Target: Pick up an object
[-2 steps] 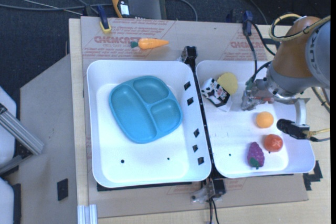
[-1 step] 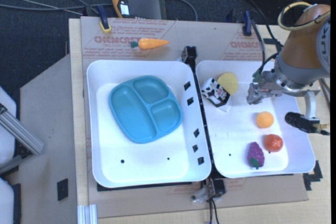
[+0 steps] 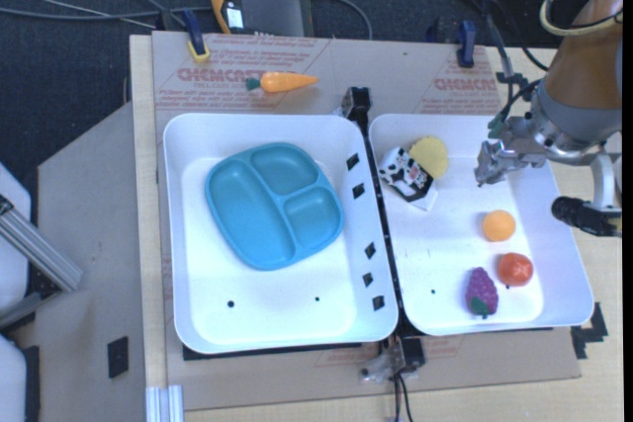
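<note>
Hovering over the right bin (image 3: 564,296) with grip state impossible to tell, gripper (image 3: 489,171) above the orange ball (image 3: 498,225) mid-bin: probably light, smooth, apt to roll, best pinched across its middle.

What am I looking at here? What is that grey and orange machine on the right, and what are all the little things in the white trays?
This is one picture from a camera fixed above a bench, looking down at a slant. The grey and orange machine is a robot arm reaching in from the right. Its claw hangs over the right bin with nothing visibly in it.

That bin has toy items for it to pick up: an orange ball, a tomato, purple grapes, a yellow piece, and a black-and-white cow-patterned item.

The left bin holds a blue divided plate. A toy carrot lies on the board behind the bins.
</note>
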Available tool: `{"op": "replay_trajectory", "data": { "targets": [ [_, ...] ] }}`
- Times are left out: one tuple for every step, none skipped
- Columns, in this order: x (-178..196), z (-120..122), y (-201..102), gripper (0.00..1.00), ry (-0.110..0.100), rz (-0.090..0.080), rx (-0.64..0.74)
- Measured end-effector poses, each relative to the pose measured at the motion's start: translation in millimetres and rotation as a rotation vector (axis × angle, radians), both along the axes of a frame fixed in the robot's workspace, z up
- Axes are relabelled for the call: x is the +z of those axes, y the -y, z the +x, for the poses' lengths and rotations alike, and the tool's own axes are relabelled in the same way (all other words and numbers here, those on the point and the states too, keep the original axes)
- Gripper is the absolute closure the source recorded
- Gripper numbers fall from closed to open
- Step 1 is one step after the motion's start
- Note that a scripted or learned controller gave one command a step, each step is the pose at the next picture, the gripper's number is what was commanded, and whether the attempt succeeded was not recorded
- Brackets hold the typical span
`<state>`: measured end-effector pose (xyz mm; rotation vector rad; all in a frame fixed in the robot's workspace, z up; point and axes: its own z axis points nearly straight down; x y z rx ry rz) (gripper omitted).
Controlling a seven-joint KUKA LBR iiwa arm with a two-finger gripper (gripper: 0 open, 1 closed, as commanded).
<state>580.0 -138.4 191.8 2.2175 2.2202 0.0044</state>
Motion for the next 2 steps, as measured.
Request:
{"op": "replay_trajectory", "data": {
  "targets": [
    [37.7,1.3,-0.1,1.00,0.001,0.000,0.000],
    [36.7,-3.4,-43.6,1.00,-0.006,0.003,0.003]
  ]
}}
